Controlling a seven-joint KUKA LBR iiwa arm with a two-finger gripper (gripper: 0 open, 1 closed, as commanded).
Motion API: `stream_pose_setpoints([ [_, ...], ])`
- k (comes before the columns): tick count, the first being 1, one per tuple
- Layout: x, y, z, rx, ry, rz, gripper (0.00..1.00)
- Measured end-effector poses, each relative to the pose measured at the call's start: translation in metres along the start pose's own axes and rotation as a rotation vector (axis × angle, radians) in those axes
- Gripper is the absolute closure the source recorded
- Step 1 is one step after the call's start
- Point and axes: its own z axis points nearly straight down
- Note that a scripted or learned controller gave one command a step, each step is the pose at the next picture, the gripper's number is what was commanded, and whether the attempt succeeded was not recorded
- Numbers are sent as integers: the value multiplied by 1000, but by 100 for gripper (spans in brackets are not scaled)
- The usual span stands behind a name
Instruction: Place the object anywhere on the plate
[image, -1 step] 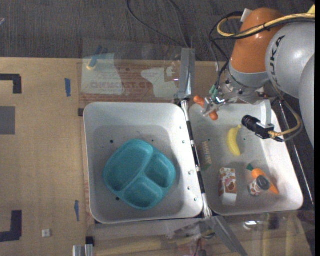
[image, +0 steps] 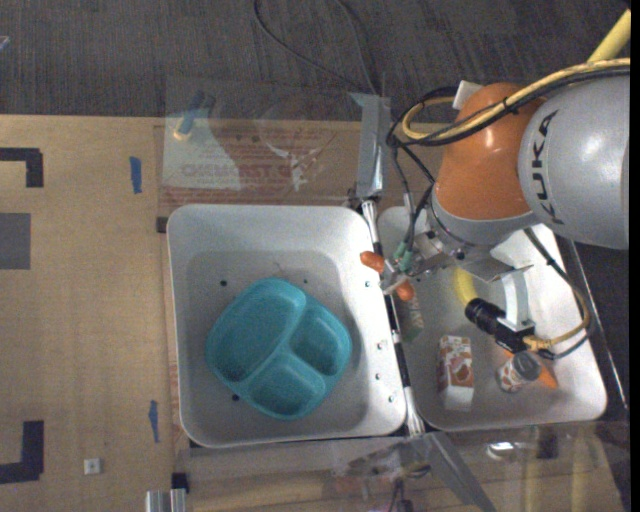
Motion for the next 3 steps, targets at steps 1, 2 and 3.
stream_pose_setpoints([
  [1,28,15,0,-2,-1,79,100],
  [2,90,0,-2,2,1,52,100],
  [3,90,0,-2,2,1,52,0],
])
